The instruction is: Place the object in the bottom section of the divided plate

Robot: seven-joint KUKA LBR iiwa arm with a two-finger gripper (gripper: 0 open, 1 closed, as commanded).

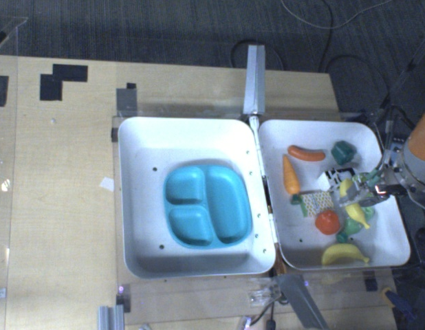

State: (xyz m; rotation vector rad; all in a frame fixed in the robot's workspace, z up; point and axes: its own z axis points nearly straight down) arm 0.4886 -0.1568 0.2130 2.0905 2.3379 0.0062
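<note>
Two white bins side by side on the surface [54,184]. Left bin [140,253] holds a blue divided plate [207,205]: two small sections on its left side, one long section on the right, all bare.

Right bin [395,243] holds toy food: sausage [306,154] near the top, carrot [290,176] by the left wall, teal piece [343,150] top right, tomato [327,221], banana [344,254] at the bottom edge, a checkered piece [316,201] just left of centre, green bit [348,234] beside the tomato.

Arm enters from right. Tool [357,192] low over the right bin's middle, among a yellow item [357,215] and small clutter. Finger spread and any hold: cannot tell; too blurred and crowded.
</note>
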